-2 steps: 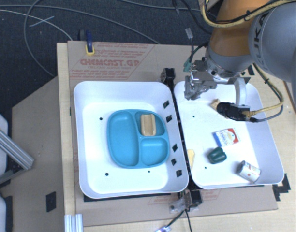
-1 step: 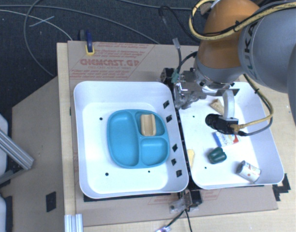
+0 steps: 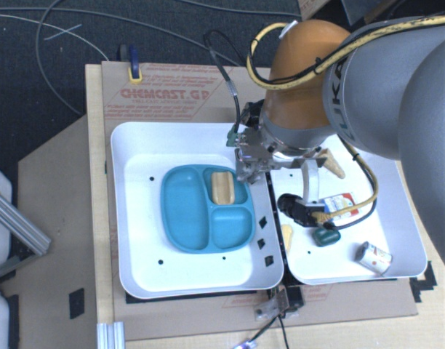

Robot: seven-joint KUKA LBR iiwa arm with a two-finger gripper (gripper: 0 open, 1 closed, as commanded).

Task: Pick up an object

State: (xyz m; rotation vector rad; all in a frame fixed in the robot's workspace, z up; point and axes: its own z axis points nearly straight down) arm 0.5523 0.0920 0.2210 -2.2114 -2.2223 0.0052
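Note:
A blue divided plate [image 3: 197,209] lies in the left bin [image 3: 135,195]. A tan block [image 3: 222,187] rests in the plate's upper right compartment. My gripper [image 3: 249,170] hangs low over the plate's upper right rim, just right of the tan block and close to the wall between the bins. The wrist and the orange band [image 3: 302,71] hide what is directly under the gripper.
The right bin [image 3: 397,195] holds a red-and-white box [image 3: 340,205], a small teal object [image 3: 326,235], a silver-white cylinder [image 3: 373,257], a pale yellow piece [image 3: 286,237] by the dividing wall and a tan stick [image 3: 331,164]. The arm covers that bin's upper part.

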